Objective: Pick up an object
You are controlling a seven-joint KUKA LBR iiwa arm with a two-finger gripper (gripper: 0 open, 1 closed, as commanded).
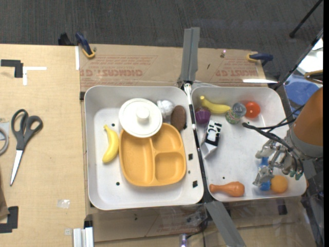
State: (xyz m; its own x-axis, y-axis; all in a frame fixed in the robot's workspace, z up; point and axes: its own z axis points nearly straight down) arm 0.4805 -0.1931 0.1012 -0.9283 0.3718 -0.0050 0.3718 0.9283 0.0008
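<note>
— Where's the hand (268, 173) now?

— Down in the near corner of the right-hand bin (241, 153), low over the floor of it. I can't tell how it's set; there's too much metal and cable in the way.

— Anything under it?

— A small orange ball (280, 184) sits just beside it, on the side nearer the arm, and a bit of blue (264, 185) right at its tip, touching or nearly. Nothing I'd call held.

— The ball, then?

— My guess. It looks light, smooth and round, so it'd likely roll or squirt out if pinched off-centre. Best taken straight across the middle, from above. It's close to the bin wall, mind, which leaves little room on that side.

— What else is near?

— An orange skittle-shaped thing (227, 189) lies on its side, further from the arm than the hand. Well beyond the hand, by the far wall, are a toy banana (215, 106), a red ball (252, 109) and a greyish lump (237, 112). A black-and-white piece (213, 134) lies towards the divider.

— And the other bin?

— Well off past the divider: a yellow divided tray (152, 161), a white lid (140, 118), another banana (109, 144).

— The room?

— Bins are slick white plastic on a cardboard-covered desk (133, 66), clamped at the back. Scissors (21, 138) lie far out on the bare wood, dark carpet beyond
</note>
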